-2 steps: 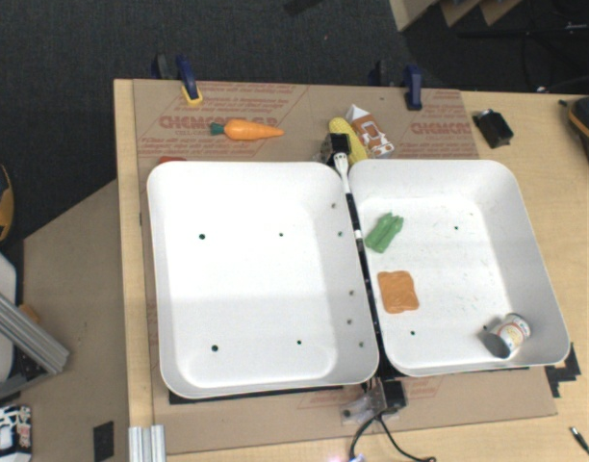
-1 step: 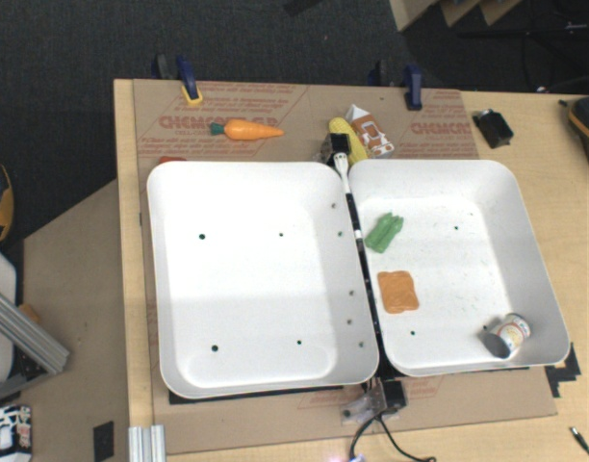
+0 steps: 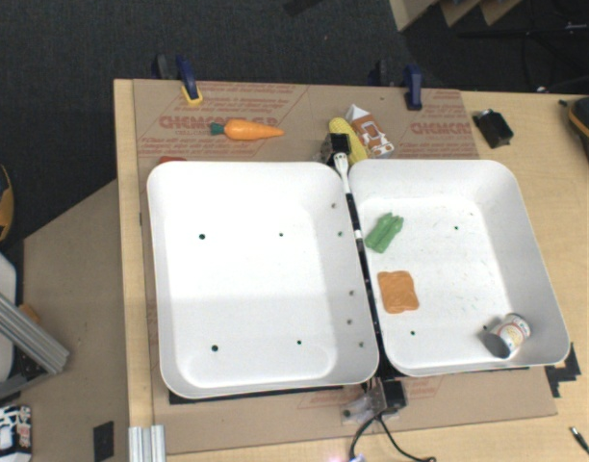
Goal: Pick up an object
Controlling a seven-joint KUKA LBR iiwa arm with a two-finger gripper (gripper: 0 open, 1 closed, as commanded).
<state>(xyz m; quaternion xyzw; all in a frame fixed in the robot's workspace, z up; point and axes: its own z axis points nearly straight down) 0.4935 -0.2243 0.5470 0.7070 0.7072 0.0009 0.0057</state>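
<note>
We see 3 candidates in right bin (image 3: 525, 219): green piece (image 3: 384, 232) nr divider, orange patch (image 3: 398, 292) mid, small can (image 3: 507, 336) at near-right corner. Gripper state: can't tell. We'd go for green piece, straight descent, clear of wall. Carrot (image 3: 249, 131) lies outside bins.

You had two white bins side by side on the bench (image 3: 525, 142). Take the right bin (image 3: 487, 186) as your landmark. Inside it, a green object (image 3: 384, 232) lay close to its left wall, with a flat orange-brown piece (image 3: 398, 292) just below that in the view. A small grey-and-white can (image 3: 507, 336) rested on its side in the bin's lower right corner. The left bin (image 3: 246, 287) touched its left edge. Beyond its upper left corner, on the cardboard sheet (image 3: 294, 114), sat a yellow item (image 3: 342, 136) beside a small brown-and-white packet (image 3: 370, 134), and farther left a toy carrot (image 3: 248, 131).
</note>
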